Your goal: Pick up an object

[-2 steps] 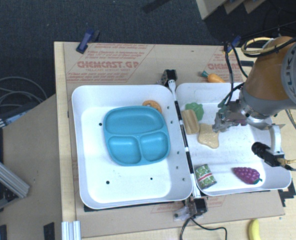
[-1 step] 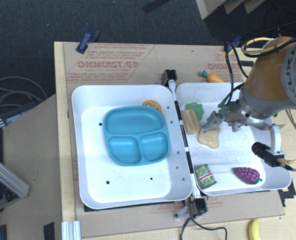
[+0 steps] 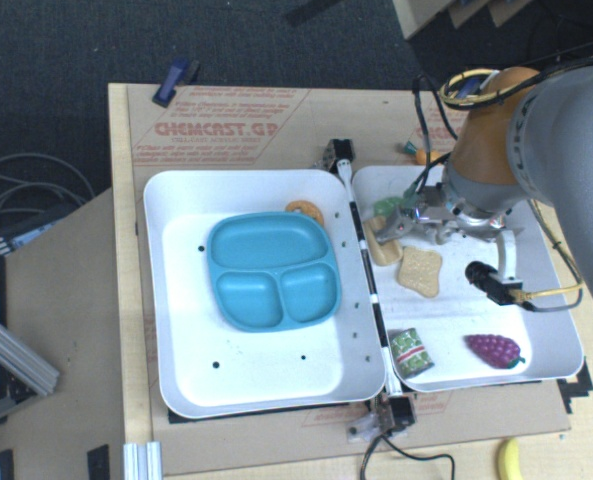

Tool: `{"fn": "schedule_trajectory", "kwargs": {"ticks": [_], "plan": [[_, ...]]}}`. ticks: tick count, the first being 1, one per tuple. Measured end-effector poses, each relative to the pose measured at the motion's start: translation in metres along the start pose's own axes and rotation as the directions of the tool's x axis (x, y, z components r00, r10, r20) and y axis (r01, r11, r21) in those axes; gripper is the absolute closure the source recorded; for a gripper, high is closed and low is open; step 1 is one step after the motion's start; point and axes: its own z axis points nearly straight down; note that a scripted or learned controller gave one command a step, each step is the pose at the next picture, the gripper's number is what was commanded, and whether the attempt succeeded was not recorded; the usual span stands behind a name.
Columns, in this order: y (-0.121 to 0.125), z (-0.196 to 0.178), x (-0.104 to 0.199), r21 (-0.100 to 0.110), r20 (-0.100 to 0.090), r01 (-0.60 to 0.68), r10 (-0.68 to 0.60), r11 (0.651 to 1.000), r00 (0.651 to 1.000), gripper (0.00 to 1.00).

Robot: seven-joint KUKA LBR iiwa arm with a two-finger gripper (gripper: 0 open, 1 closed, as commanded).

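Your tabletop (image 3: pixel 226 128) carries two bins; the claw (image 3: pixel 408 216) hangs over toast (image 3: pixel 420 270), with grapes (image 3: pixel 493 348) nearby. You cannot tell its finger state.

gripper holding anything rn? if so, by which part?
Cannot tell. The gripper sits low in the right bin near the bread slice, with nothing visibly between its fingers.

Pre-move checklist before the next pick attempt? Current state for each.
1. Candidates in the right bin: toast slice, grapes, green packet. Ok.
2. Hand over that bin's far-left part. Ok.
3. Anything held: cannot tell.
4. Toast slice lies just below the hand, uncovered. Ok.
5. Grapes and green packet apart from each other. Ok.
6. Blue tray sits in the left bin, clear of the arm. Ok.
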Motion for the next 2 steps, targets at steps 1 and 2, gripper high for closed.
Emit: {"fn": "schedule_trajectory", "kwargs": {"ticks": [1, 2], "plan": [[0.053, -0.018, 0.002, 0.005, 0.002, 0.0, 0.0, 1.0, 1.0, 0.0], [0.038, 0.0, -0.014, 0.002, 0.001, 0.0, 0.0, 1.0, 1.0, 0.0]]}}
